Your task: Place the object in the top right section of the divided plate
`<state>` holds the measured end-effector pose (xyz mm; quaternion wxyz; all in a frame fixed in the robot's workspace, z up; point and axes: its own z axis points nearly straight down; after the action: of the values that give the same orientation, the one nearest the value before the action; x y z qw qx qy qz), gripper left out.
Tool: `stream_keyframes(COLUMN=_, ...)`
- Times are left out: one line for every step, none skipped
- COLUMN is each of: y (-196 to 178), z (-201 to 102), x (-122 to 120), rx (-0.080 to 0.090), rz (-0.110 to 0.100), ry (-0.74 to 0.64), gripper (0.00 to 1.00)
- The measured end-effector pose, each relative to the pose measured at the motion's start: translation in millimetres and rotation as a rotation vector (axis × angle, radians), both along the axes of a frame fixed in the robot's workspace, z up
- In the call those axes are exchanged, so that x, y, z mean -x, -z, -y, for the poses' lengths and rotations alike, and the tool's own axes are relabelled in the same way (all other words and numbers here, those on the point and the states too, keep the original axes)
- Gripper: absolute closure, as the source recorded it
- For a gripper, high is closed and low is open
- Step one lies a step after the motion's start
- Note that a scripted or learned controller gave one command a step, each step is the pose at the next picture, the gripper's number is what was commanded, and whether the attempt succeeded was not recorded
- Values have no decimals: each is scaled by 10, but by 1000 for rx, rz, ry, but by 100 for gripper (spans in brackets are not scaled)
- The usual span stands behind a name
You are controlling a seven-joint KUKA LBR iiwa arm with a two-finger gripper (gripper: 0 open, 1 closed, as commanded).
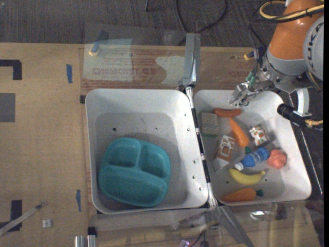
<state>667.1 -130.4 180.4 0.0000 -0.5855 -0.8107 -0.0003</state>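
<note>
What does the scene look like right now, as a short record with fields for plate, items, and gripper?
plate: teal divided plate in the left bin, nothing on it
items: banana, blue bottle, carrots, pink item in the right bin
gripper: gripper over the right bin's far edge, nothing seen between its fingers

A teal divided plate [134,172] with three sections was seen lying flat in the left bin [103,107], toward its near left corner, nothing resting in it.
</note>
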Motion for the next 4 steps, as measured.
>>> stream_keyframes(y=469, z=57, x=8, rx=0, rz=-2, ry=152, gripper=100)
stream_keyframes(y=-47, z=-675, x=889, rx=0, rz=0, ry=16, gripper=100)
stream_keyframes(y=-181, z=-1464, x=1316, rx=0, rz=-2, ry=-200, gripper=100)
stream_keyframes(y=-473, z=-1994, x=1410, rx=1, rz=3, ry=-267, gripper=100)
